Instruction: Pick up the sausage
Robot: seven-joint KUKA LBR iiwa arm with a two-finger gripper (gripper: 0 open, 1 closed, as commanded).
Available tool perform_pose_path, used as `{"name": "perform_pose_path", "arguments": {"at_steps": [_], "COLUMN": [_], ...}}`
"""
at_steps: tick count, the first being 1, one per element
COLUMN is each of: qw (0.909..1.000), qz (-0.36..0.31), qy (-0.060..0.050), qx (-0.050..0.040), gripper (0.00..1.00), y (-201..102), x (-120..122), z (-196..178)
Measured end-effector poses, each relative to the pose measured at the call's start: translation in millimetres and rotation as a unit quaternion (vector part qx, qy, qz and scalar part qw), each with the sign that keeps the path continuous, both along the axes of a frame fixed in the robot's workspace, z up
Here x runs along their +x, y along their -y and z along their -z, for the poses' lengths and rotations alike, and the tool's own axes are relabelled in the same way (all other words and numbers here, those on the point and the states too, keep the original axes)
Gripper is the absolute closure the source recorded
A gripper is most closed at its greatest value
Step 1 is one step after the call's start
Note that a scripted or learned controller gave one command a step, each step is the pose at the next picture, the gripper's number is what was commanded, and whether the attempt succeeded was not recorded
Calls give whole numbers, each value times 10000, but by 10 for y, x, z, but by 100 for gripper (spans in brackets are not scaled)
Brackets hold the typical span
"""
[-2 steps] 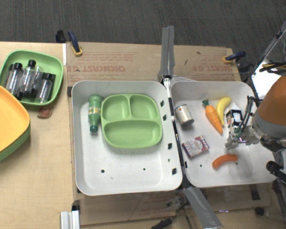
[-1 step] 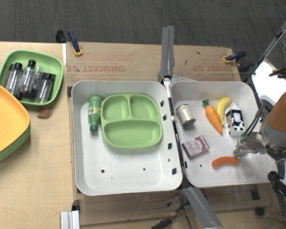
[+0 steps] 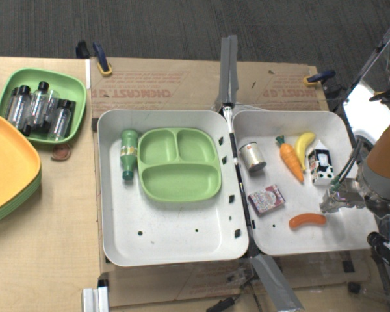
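Observation:
The sausage (image 3: 307,221) is a short orange-red link lying flat near the front of the right bin (image 3: 351,239). My gripper (image 3: 333,203) hangs low over the bin just to the right of and slightly behind the sausage's right end, with a small gap between them. Nothing visible is held in it. The arm's orange band (image 3: 383,155) rises at the right edge of the view.
The right bin also holds a pink box (image 3: 267,199), a silver can (image 3: 251,156), a carrot (image 3: 290,160), a banana (image 3: 303,147) and a small cow-print carton (image 3: 321,166). The left bin holds a green divided plate (image 3: 179,164) and a green bottle (image 3: 128,153).

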State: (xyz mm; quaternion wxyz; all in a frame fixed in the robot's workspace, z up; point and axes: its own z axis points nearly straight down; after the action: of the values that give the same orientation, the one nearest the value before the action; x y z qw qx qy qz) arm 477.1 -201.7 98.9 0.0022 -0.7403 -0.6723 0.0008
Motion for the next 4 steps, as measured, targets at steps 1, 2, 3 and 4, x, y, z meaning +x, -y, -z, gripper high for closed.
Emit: {"name": "perform_pose_path", "arguments": {"at_steps": [1, 2, 3, 4], "qw": [10000, 9978, 9998, 9792], "qz": [10, 663, -185, 2030], "qy": [-1, 11, 7, -11], "qx": [-1, -19, -10, -11], "gripper": [100, 100, 100, 100], "y": [3, -234, -92, -10], "x": [2, 897, 122, -12], "z": [-84, -507, -595, 88]}}
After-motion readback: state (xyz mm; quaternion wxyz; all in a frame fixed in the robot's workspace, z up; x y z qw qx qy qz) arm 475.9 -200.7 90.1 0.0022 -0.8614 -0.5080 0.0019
